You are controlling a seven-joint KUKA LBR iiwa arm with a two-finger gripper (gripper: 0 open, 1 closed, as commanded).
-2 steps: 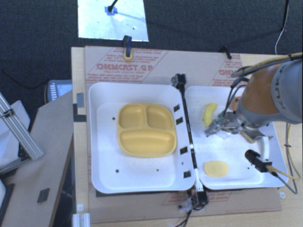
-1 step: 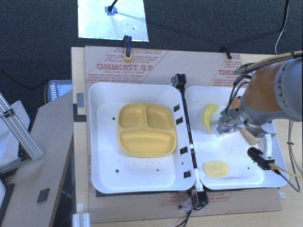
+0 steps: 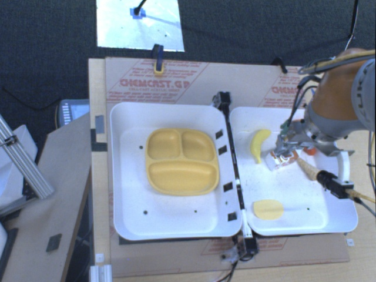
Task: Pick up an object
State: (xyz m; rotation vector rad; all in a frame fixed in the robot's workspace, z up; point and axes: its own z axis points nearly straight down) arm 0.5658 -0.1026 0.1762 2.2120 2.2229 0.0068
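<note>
2 white bins [image 3: 126, 175] sit on a brown board [image 3: 194, 78] over dark carpet [image 3: 47, 28]; pincer [image 3: 283, 156] state unclear.

Left bin [image 3: 126, 157]: one yellow divided tray [image 3: 180, 161], three compartments, lying flat near the centre. Right bin [image 3: 329, 216]: yellow banana [image 3: 258, 144] toward the upper left; pale yellow flat disc [image 3: 268, 209] near the front edge. Arm [image 3: 341, 98]: grey with orange band, entering from the right; gripper [image 3: 282, 155] low over the right bin, just beside the banana. Tabletop [image 3: 194, 78]: brown printed board beneath both bins.
</note>
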